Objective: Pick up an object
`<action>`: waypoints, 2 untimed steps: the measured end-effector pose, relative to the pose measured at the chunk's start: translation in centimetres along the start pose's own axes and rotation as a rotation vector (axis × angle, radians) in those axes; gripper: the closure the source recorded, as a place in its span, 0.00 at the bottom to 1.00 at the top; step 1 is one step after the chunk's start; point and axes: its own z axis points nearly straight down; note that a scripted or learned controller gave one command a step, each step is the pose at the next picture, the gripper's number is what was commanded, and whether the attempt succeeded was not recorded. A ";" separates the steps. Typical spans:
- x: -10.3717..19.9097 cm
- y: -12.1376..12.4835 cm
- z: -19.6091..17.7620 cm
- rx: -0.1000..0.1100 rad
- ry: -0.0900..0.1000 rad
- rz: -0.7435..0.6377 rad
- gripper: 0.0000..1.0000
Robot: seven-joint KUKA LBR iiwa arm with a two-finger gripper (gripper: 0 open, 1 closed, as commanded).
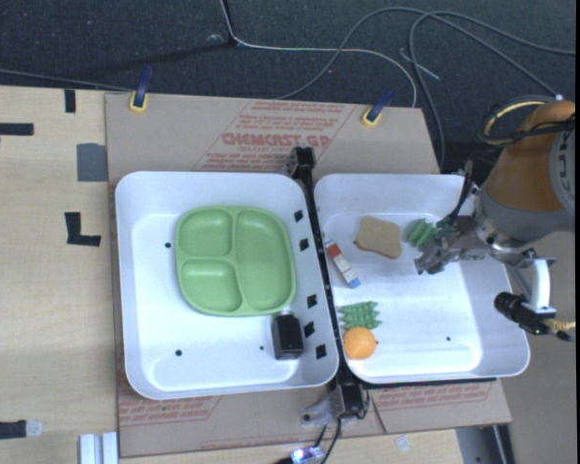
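Green toy [420, 231], small and leafy-looking, lies beside the pincer [433, 254], whose grip I cannot tell.

green object [420, 232] | right bin, far side (partly hidden) | beside tan bread slice [379, 237]

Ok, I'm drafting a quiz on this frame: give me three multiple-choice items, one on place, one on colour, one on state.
1. Where is the divided plate? A left bin B right bin C outside the bins
2. What colour is the round fruit? A purple B orange C blue
3. How does the plate sit? A flipped over B standing on edge C flat, compartments up

A: it lies in the left bin.
B: it is orange, near the right bin's front edge.
C: its three compartments face up.
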 end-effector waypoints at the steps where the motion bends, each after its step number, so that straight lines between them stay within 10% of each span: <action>1: -0.5 -0.4 -6.0 -0.001 -0.001 0.001 1.00; 2: -0.5 -0.3 -10.7 -0.001 -0.001 0.000 1.00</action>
